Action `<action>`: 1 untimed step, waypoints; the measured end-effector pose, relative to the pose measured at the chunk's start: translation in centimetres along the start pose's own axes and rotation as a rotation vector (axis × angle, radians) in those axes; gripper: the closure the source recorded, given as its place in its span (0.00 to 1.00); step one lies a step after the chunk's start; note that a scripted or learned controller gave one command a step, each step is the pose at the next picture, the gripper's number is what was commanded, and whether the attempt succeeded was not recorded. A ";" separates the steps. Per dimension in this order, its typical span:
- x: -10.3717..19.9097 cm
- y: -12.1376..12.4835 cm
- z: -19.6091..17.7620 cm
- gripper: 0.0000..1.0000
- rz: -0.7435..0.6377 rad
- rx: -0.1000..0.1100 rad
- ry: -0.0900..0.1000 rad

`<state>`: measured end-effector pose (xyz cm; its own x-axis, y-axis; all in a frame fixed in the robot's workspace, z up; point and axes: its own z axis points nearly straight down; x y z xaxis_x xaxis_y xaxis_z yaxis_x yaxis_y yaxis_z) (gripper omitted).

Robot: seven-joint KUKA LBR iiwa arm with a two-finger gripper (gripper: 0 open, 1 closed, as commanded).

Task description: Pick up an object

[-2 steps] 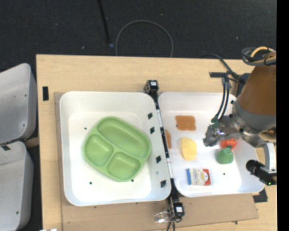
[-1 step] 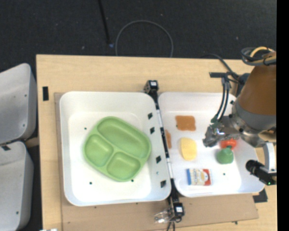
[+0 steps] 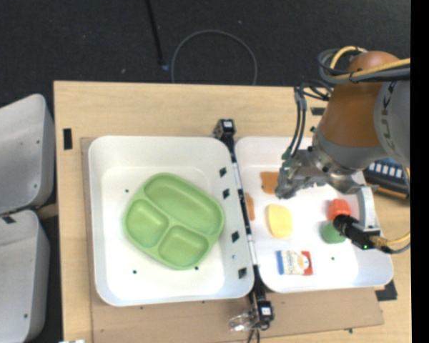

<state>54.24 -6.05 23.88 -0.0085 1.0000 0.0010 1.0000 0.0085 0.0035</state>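
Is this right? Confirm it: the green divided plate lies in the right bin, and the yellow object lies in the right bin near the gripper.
Not quite. The camera view shows the green divided plate in the left bin, not the right one. The rest stands: the yellow object lies in the right bin near the gripper.

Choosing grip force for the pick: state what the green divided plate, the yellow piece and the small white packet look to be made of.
Green divided plate: likely moulded plastic, matte, given its uniform colour and soft rounded compartment ridges.
Yellow piece: probably plastic or foam toy food; smooth, even colour, no clear shine, so it stays open.
Small white packet: looks like printed card or a thin box, flat with coloured print; too small to be sure.
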 end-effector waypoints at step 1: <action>4.1 3.7 1.0 1.00 0.002 0.001 -0.001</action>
<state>57.90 -1.97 22.92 -0.0064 1.0000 0.0004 1.0000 0.0064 0.0025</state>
